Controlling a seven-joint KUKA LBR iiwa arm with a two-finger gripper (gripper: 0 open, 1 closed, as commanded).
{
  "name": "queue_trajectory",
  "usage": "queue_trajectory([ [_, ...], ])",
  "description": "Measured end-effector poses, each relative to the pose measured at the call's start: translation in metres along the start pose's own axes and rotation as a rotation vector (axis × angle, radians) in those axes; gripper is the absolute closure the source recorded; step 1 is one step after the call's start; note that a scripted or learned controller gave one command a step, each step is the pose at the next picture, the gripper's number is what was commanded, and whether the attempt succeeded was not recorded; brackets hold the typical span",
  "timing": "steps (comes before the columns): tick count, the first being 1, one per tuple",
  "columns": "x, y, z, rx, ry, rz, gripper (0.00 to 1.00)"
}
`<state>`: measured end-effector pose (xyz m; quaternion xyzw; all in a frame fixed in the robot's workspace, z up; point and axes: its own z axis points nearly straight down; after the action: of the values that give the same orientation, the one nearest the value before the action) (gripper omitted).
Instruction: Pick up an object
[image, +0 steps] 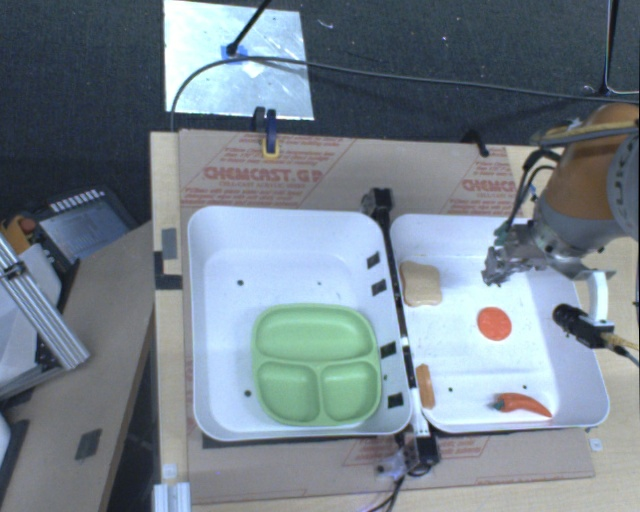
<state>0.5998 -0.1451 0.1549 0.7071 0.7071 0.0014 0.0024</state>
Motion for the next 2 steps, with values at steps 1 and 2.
queue_trajectory([
  [1, -0.007, -0.005, -0.051, -0.001, 0.000, 0.000, 1.00],
  [2, -0.009, -0.002, -0.116, -0.004, -0.001, -0.004, 1.00],
])
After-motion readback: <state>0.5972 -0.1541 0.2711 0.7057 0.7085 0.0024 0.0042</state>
